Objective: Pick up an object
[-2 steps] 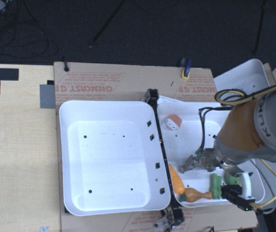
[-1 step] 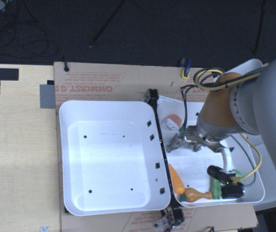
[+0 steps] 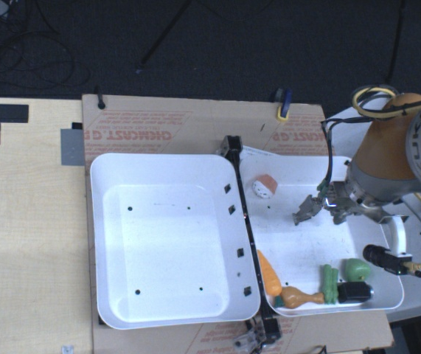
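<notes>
The grey metal end effector (image 3: pixel 307 211) is hanging over the right shallow white plastic bin (image 3: pixel 298 198); whether it is wide or narrow I cannot tell.

**Arm low, fingers spread**

You see the arm (image 3: pixel 387 153) reaching in from the right, its orange band sitting above the grey wrist. The gripper (image 3: pixel 319 209) points leftward and slightly down. Its two dark fingers (image 3: pixel 304 212) stand apart, with nothing between them. Cables loop behind the fingers, over the wrist.
</notes>
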`<state>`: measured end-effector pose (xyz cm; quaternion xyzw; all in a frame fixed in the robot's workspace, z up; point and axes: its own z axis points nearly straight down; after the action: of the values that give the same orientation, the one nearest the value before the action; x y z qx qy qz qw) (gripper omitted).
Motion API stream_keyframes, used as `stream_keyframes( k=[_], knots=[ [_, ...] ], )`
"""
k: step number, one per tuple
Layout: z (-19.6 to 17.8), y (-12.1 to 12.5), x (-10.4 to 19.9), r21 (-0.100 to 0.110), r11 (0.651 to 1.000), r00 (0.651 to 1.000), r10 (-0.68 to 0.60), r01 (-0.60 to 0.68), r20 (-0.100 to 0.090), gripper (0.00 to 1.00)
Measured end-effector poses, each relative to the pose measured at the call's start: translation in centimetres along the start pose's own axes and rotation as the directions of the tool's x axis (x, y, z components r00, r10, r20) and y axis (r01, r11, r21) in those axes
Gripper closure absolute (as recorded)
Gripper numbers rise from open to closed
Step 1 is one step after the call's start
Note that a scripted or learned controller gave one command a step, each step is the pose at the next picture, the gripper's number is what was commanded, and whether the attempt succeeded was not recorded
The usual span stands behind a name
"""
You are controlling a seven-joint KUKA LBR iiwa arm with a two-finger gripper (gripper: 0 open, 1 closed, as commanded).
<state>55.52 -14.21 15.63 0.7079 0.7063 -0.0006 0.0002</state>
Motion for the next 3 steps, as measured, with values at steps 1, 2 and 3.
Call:
stream_keyframes(
  k=[1,2,3],
  knots=[
    [6.2,-7.2,3.1,0.002,1.000,1.000,-0.002,0.002,-0.001,0.00],
    [6.9,0.3,5.4,-0.003,1.000,1.000,-0.006,0.006,-0.001,0.00],
    [6.9,8.5,3.7,0.013,1.000,1.000,-0.009,0.009,-0.004,0.00]
  ],
)
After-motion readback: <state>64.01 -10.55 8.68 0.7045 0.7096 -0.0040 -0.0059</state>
